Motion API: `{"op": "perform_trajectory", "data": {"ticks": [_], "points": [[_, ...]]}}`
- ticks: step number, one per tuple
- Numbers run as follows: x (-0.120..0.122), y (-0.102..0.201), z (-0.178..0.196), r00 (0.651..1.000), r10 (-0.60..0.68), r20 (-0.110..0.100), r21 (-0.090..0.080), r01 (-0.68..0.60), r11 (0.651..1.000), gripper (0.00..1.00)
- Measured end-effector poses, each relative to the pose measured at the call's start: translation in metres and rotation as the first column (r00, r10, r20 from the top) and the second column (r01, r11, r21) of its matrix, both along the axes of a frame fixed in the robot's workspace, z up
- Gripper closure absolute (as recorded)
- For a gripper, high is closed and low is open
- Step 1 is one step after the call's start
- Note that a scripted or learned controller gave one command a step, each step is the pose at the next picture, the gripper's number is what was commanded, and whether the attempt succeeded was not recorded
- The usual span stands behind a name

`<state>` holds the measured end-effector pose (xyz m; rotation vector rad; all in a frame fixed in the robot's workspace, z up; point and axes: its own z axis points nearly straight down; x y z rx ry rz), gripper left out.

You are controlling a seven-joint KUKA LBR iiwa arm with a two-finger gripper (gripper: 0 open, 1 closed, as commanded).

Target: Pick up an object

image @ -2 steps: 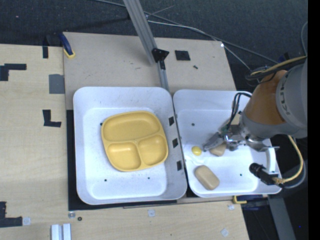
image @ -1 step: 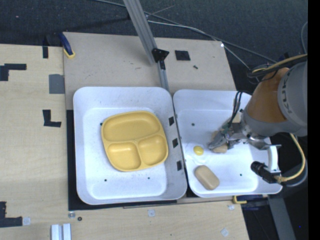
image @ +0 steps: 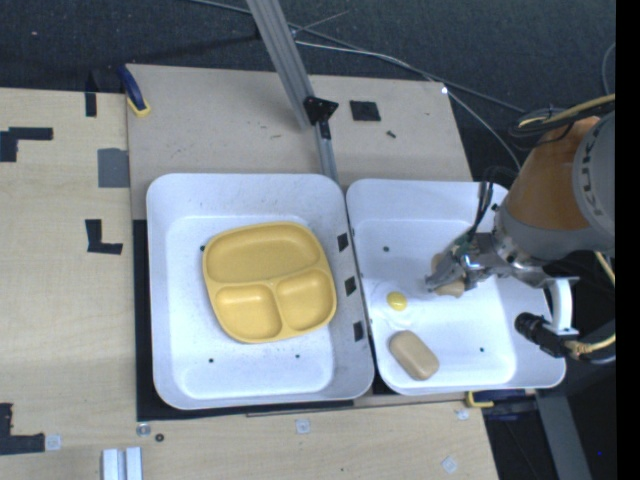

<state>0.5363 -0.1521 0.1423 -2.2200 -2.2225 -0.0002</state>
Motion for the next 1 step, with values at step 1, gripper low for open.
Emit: {"op": "perform_trajectory", "data": {"ticks": [1], "points": [[-0.0013,-0.0044,0.0429,1.000,0.000,0.002,-0.001,0.000,1.000,1.00]]}}
